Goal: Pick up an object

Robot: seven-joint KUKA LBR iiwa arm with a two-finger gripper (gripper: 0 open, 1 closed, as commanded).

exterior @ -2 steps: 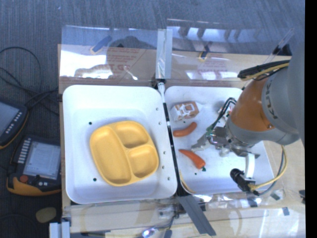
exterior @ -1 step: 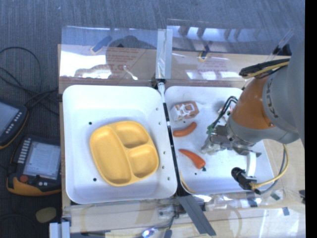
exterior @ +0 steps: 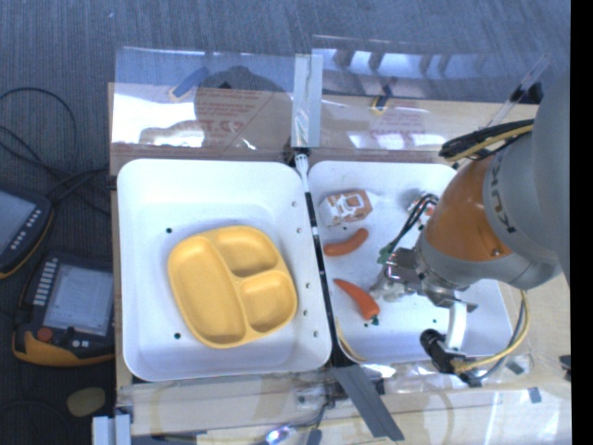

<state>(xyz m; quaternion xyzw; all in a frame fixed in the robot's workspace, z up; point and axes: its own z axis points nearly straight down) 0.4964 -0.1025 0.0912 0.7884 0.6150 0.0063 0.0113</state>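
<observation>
Pepper comes first, nearest us of the three small things in the right bin. It is red-orange, lies on a slant on the white floor close to the bin's left wall, and its green stem end points toward the near side. Just to its right we see the gripper, a grey metal piece at the end of the arm, low over the bin floor. The arm's bulk covers much of it, so we cannot tell whether it is open or closed. We see nothing held in it. The pepper looks apart from it, though near. A black and yellow cable loops along the bin's near right corner below the arm.

Level with the pepper, the left bin holds a yellow plate with three compartments, lying flat and turned at an angle.

Farther back in the right bin lies a sausage, reddish-brown and slightly curved, close to the wall between the bins. Behind it sits a small brown and white toy, near the far left corner. Both are well clear of the gripper.

Beyond the bins, clear sheets stand along the bench's far edge, and grey carpet lies past them. A pendant rests on the floor left of the bench.
</observation>
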